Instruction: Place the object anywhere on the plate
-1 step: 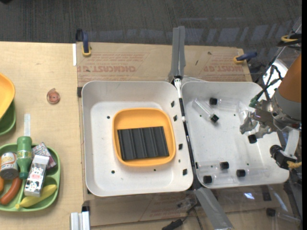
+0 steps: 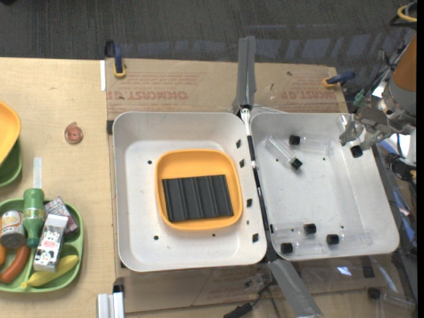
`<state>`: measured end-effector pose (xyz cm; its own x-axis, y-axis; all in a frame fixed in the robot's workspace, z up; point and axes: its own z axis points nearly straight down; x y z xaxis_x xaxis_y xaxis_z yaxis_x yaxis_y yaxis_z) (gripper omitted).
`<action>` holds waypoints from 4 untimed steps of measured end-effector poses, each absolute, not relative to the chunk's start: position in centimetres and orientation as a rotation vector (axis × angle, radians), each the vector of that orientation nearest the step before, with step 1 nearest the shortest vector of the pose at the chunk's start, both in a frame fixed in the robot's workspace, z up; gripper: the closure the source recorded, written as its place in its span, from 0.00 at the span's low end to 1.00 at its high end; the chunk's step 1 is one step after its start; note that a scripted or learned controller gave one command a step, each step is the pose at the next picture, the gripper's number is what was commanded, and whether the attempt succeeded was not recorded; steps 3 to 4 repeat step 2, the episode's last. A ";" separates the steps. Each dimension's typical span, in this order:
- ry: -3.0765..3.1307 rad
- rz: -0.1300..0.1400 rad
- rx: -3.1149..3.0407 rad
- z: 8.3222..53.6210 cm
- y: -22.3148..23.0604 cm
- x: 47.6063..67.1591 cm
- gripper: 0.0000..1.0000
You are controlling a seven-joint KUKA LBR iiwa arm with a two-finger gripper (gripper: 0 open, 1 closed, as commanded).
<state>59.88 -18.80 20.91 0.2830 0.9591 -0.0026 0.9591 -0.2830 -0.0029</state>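
Observation:
A yellow-orange plate [image 2: 197, 159] lies in the left white bin [image 2: 132, 177]. On the plate lies a dark grey ribbed slab [image 2: 199, 199], flat and covering most of the plate's middle. My gripper [image 2: 352, 138] hangs over the far right edge of the right bin [image 2: 371, 197], well away from the plate and slab. Nothing is seen held in it.
In the right bin lie several clear tubes with black caps, one [image 2: 286, 154] near the back and others [image 2: 309, 230] along the front wall. A green tray of toy food [image 2: 40, 247] and a yellow bowl [image 2: 8, 134] sit on the table at left. Clamps [image 2: 118, 65] hold the cardboard at the back.

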 end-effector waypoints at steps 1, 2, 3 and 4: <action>-2.171 0.003 -2.273 29.0 -20.8 65.9 1.00; -2.171 0.003 -2.273 29.0 -20.8 65.9 0.00; -2.171 0.003 -2.273 29.0 -20.8 65.9 0.00; -2.171 0.003 -2.273 29.0 -20.8 65.9 0.00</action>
